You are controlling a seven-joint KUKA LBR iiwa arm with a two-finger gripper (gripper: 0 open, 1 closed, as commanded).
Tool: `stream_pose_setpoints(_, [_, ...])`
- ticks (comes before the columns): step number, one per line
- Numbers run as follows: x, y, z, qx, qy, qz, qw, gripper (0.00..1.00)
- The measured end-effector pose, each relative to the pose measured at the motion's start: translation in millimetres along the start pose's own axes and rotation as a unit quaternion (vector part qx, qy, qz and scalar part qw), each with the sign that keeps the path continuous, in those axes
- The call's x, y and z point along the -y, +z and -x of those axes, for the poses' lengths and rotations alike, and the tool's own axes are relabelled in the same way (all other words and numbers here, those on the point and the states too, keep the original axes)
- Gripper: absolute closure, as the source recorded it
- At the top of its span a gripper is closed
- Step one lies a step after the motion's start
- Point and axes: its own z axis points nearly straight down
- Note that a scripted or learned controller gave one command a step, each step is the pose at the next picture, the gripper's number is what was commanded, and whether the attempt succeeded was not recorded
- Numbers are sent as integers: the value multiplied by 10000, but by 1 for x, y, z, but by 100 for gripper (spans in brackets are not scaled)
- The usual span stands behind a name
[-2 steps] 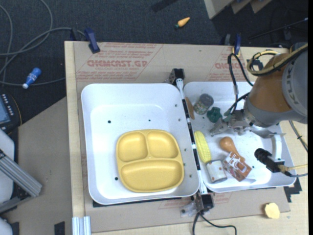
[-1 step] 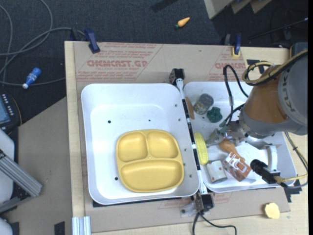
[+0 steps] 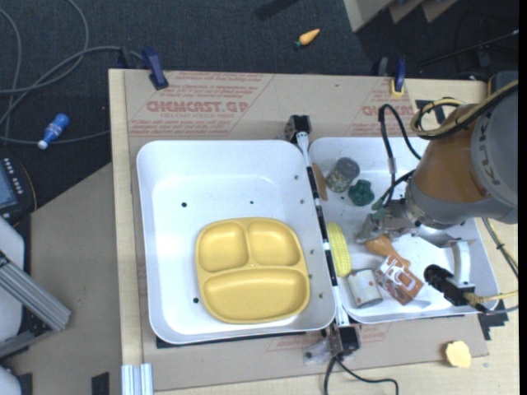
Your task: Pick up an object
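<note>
My gripper hangs low over the middle of the right bin, with the arm coming in from the right. An orange piece lies just below it, touching or very close. A brown and white packet and a grey block lie toward the front. A yellow corn cob rests along the bin's left wall. Behind the gripper sit a green lump, a grey can and a small brown strip.
The left bin holds a yellow divided plate. A yellow chunk lies on the bench by the front right corner. Blue clamps grip the bench's back edge. Cables trail near the arm.
</note>
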Motion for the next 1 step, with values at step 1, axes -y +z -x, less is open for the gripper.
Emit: stream_pose_setpoints(1, [-15,-110,-83,-16,-62,59,10000,100])
